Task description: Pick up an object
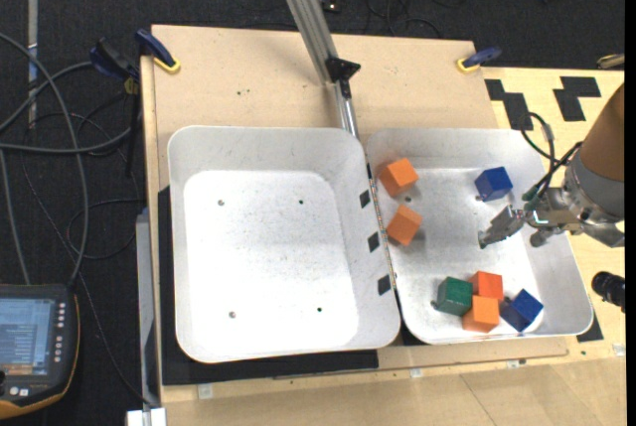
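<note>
In the right bin (437, 151) lie several small blocks. Two orange blocks (399, 175) (403, 225) sit near its left wall. A blue block (493, 183) rests toward the upper right. At the front sit a green block (455, 296), an orange pair (485, 299) and a blue block (522, 309). My gripper (503, 228) hangs over the bin's right half, below the upper blue block and above the front cluster. Its fingers stand apart with nothing between them.
The left bin (189, 215) lies beside the right one, with a metal pole (303, 2) slanting in from the top above their junction. Clamps (157, 52) (478, 60) hold the board's far corners. Cables and a tablet (30, 340) lie at left.
</note>
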Controlling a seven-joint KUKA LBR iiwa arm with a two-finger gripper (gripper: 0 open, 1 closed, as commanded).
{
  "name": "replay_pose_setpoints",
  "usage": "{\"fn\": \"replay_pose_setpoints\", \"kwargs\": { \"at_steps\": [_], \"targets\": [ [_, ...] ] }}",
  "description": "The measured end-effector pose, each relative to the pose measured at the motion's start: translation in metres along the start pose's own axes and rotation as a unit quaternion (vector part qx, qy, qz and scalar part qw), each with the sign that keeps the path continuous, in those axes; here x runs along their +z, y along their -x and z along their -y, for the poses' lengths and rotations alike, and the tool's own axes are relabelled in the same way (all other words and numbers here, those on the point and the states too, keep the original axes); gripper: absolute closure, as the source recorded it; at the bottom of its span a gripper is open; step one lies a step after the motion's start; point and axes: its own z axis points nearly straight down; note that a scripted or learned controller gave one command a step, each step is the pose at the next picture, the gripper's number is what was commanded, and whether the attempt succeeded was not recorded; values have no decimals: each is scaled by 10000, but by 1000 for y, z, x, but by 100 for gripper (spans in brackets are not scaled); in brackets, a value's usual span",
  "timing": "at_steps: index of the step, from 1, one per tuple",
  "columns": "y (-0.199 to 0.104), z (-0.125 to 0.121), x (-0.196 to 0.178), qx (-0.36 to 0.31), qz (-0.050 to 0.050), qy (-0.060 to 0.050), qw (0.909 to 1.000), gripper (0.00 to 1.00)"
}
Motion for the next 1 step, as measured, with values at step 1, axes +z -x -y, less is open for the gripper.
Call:
{"fn": "replay_pose_setpoints", "kwargs": {
  "at_steps": [1],
  "targets": [
    [0, -1, -2, 5, 5, 23, 10000, 0]
  ]
}}
